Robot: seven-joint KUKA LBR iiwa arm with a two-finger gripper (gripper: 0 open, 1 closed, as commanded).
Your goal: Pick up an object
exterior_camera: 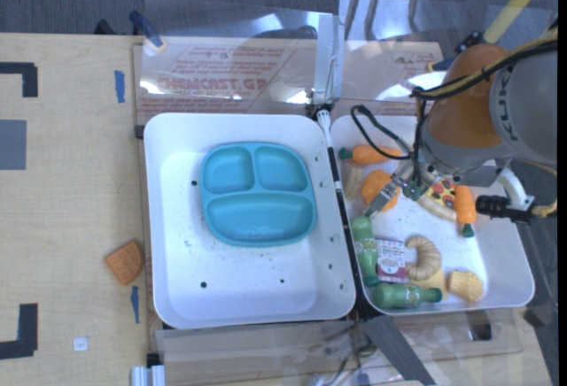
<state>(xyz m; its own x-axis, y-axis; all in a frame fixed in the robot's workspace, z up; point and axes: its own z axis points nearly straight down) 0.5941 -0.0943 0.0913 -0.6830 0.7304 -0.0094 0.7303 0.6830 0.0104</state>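
My gripper (399,194) is low in the right bin (509,265), near its back left part, and stands open. An orange toy piece (376,181) lies just beside its left finger (384,198), and nothing shows between the fingers. A pizza slice (438,196) and a small carrot (466,208) lie just to the right of it. Behind it is another carrot (365,154). In front lie an upright green bottle (362,234), a red and white packet (391,257), a croissant (426,255), a lying green bottle (404,294) and a yellow piece (466,285).
The left bin (173,225) holds a blue divided plate (258,194). A brown waffle-like piece (125,262) lies on the wooden bench to the left of the bins. The arm's orange band (465,101) and its cables hang over the back of the right bin.
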